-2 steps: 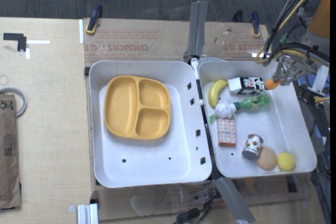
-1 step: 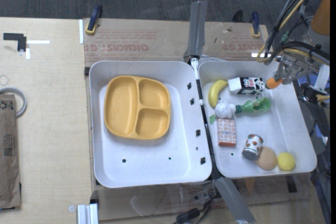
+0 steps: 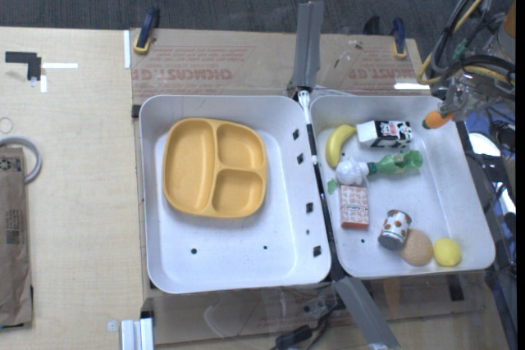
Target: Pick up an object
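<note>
The camera view shows the left bin [image 3: 156,201] holding a yellow divided plate [image 3: 215,168], the right bin [image 3: 467,201] holding a banana [image 3: 338,143], milk carton [image 3: 384,133], green bottle [image 3: 385,167], red box [image 3: 354,206], can [image 3: 394,229], potato [image 3: 417,247] and lemon [image 3: 447,252], and the gripper [image 3: 449,104] over its far right corner beside an orange piece [image 3: 437,120], its opening unclear.

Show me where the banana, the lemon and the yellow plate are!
banana [image 3: 339,145]: camera view, middle of its curved peel.
lemon [image 3: 447,252]: camera view, centre of its skin.
yellow plate [image 3: 190,168]: camera view, floor of its large compartment.
</note>
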Controlling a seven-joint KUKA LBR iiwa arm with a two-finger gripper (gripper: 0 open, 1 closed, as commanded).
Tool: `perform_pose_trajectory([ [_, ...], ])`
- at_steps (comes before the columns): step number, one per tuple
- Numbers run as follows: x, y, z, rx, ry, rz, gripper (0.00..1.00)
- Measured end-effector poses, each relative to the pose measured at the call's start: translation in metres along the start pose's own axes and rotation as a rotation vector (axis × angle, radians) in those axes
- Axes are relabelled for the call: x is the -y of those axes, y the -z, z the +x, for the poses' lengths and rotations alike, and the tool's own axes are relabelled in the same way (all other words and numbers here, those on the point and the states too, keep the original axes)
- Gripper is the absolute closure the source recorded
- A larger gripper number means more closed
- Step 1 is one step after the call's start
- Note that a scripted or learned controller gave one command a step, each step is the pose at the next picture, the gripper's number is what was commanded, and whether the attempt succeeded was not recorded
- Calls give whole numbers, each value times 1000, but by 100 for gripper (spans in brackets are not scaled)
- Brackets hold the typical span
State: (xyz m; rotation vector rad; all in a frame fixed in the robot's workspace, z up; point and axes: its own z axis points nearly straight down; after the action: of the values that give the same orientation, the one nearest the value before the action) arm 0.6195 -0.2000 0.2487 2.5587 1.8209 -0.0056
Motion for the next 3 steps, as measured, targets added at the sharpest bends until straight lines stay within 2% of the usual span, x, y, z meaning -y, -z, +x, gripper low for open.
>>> perform_pose_trajectory([
  [1,-36,-54,12,0,-92,0,100],
  [2,-36,-54,12,0,-92,0,0],
  [3,46,-133,-14,-2,43,1,0],
])
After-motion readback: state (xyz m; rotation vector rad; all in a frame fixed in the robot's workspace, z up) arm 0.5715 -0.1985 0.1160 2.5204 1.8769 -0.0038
